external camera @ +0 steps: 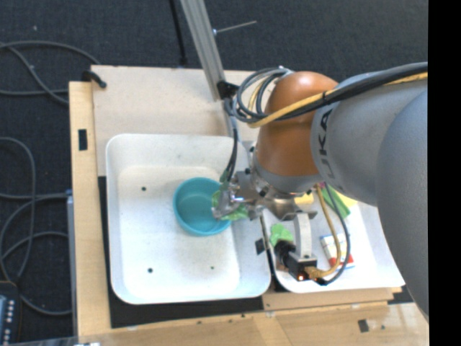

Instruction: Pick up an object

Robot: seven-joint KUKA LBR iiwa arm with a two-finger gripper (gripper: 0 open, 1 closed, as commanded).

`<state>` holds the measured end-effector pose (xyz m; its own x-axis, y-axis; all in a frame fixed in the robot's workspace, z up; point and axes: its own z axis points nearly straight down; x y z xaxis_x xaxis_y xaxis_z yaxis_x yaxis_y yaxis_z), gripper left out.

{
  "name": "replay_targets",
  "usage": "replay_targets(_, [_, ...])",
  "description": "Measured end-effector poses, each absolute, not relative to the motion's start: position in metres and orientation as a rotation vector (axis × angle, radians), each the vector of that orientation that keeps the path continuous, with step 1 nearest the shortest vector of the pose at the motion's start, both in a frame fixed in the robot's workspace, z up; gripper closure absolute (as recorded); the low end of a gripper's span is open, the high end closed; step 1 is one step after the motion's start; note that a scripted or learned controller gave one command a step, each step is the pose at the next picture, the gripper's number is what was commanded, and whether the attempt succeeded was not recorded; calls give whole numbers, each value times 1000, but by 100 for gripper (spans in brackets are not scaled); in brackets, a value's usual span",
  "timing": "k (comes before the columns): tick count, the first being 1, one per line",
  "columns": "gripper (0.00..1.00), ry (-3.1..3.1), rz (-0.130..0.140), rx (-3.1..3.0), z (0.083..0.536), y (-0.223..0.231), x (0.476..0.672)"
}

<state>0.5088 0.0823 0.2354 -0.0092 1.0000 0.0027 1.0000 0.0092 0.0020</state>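
Note:
A teal bowl (198,205) sits upright in the left white bin (144,265), towards its right side. My gripper (229,206) is down at the bowl's right rim, right over the wall between the two bins. A small green piece (243,213) shows right beside the gripper; I cannot tell whether it is held. The grey arm with its orange band (295,132) hides most of the right bin (374,265).
In the right bin, a green object (282,233) and a yellow-green one (340,205) peek out from under the arm. An aluminium post (202,34) rises behind the bins. The left bin's floor is bare left of and in front of the bowl.

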Motion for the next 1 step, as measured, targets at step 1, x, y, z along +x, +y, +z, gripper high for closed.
replay_targets(1, [0, -2225, -2, -2216, 234, 80, 509])
